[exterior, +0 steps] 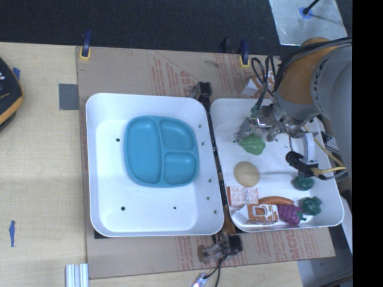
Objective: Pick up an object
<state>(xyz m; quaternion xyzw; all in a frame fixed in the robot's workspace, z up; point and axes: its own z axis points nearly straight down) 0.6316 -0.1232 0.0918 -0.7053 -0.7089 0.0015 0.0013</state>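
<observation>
Lowest in the right bin (335, 217) lie a small carton (261, 213), a hot dog (274, 201) and purple grapes (291, 214). Above them sits a tan bun (246, 173). Gripper (254, 135) is down on a green leafy toy (252, 144) — grip cannot be judged. Left bin (99, 160) holds a blue divided plate (161, 150).

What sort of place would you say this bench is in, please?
Probably a robotics lab set up for picking trials. A robot arm reaches over two white bins, one holding toy food and the other a blue plate, on clamped cardboard.
</observation>
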